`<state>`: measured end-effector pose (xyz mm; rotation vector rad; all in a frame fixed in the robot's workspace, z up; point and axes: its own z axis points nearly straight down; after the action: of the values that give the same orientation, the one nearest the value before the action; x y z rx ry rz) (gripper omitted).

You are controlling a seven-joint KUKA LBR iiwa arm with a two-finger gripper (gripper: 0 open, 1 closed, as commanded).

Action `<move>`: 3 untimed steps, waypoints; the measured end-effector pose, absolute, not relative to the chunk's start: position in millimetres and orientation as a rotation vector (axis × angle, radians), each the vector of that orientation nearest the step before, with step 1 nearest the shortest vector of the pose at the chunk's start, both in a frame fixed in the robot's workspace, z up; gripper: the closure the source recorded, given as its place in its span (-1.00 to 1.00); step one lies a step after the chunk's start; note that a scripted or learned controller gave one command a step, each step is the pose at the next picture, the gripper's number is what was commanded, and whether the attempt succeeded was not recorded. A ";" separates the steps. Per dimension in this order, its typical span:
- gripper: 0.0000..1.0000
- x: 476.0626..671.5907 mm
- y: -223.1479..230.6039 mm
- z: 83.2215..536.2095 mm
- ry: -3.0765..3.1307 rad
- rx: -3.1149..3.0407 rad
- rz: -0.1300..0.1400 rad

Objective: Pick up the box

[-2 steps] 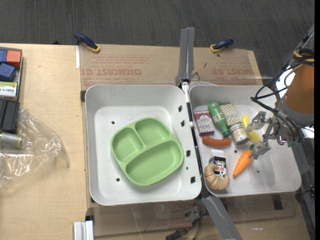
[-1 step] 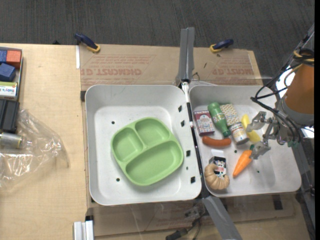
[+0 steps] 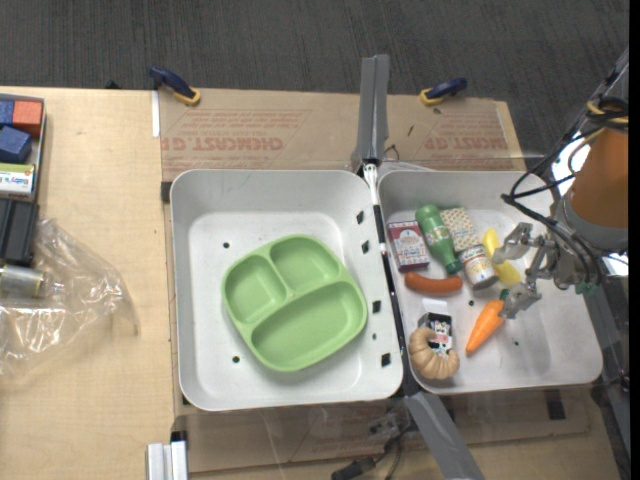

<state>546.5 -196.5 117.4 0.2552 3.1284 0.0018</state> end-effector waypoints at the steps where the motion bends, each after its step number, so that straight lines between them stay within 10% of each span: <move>1: -1.00 546.5 -196.5 117.4 3.128 0.255 0.002; 2: -1.00 602.7 -168.4 165.0 3.028 0.821 0.001; 3: -1.00 604.6 -174.7 124.2 2.712 1.585 -0.001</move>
<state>604.6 -174.7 124.2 1.5851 2.7121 -0.0010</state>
